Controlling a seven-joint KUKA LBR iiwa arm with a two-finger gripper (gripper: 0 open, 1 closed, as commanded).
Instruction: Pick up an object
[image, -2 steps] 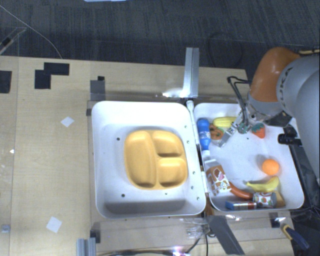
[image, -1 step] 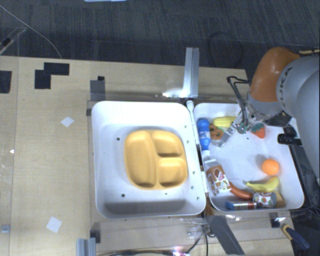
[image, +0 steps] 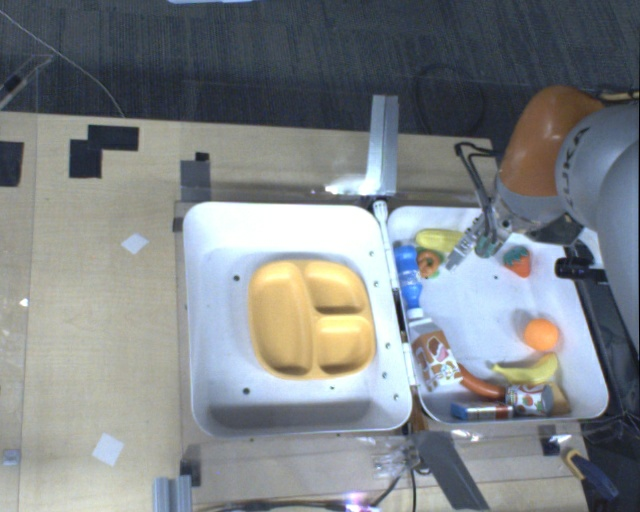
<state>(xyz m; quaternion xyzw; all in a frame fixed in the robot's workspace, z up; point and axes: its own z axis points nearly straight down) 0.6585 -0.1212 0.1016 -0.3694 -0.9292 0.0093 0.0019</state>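
Orange-banded arm has the hand (image: 478, 243) low in the right bin (image: 585, 400), near the yellow lemon-like object (image: 438, 239); finger state we cannot tell. We should centre, then descend straight.

- the desk (image: 90, 330) has a pale wood-look top under a clear glossy sheet that picks up soft glare.
- black tape blocks (image: 100, 147) lie on it at the far left, one an l-like shape, another cut off by the left edge.
- small pale square markers (image: 134, 242) sit left of the bins, one far, one near.
- beyond the desk's far edge is a dark carpeted floor (image: 260, 50), crossed by thin cables (image: 70, 62).
- an upright metal post (image: 384, 145) stands at the far side between the bins.
- light is even, with no hard shadows.
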